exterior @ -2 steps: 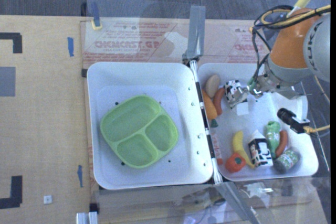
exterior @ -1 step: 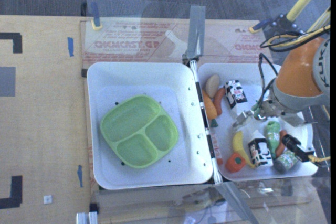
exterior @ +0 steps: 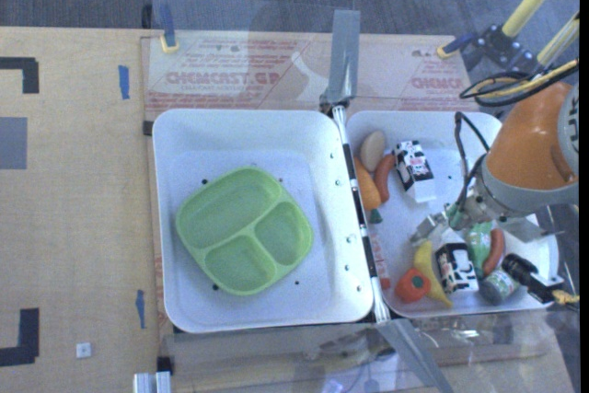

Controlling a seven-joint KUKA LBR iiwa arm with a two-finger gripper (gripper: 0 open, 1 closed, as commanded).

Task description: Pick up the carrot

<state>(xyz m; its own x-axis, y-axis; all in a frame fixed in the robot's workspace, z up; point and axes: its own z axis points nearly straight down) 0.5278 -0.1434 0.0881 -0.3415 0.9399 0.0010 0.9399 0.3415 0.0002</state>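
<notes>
Carrot [exterior: 369, 188] untouched at right bin's [exterior: 433, 125] left wall; gripper [exterior: 448, 218] hovers nearby, fingers' state can't tell; pick pending.

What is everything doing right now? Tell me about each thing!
Carrot: lying by the right bin's left wall, not picked up.
Green tray: flat in the left bin.
Milk carton: lying on its side.
End effector: low over the right bin.
</notes>
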